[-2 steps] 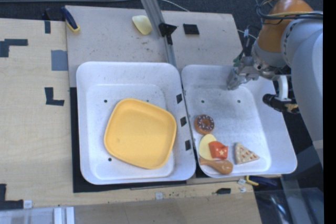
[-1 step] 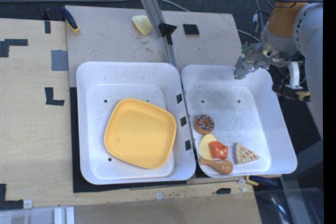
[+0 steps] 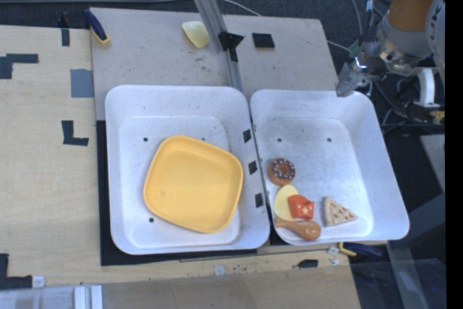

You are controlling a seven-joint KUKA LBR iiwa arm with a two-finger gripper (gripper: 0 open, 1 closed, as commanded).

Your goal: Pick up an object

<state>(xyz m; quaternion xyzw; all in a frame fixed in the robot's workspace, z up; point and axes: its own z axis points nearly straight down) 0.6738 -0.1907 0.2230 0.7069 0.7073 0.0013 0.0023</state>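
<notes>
A round, chocolate-frosted doughnut (image 3: 281, 171) with sprinkles is seen at lower right centre. The gripper (image 3: 349, 80), upper right, cannot be told open or closed.

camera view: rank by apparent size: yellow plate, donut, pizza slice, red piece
1. yellow plate, by far the largest
2. pizza slice and donut, too alike to rank
3. red piece, slightly smaller, partly overlapping other toys, so unsure

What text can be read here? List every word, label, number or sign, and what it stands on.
None can be read.
The plate is plain yellow.
The toy food in the right bin carries no lettering.
The black patches on the board are blank tape.
</notes>
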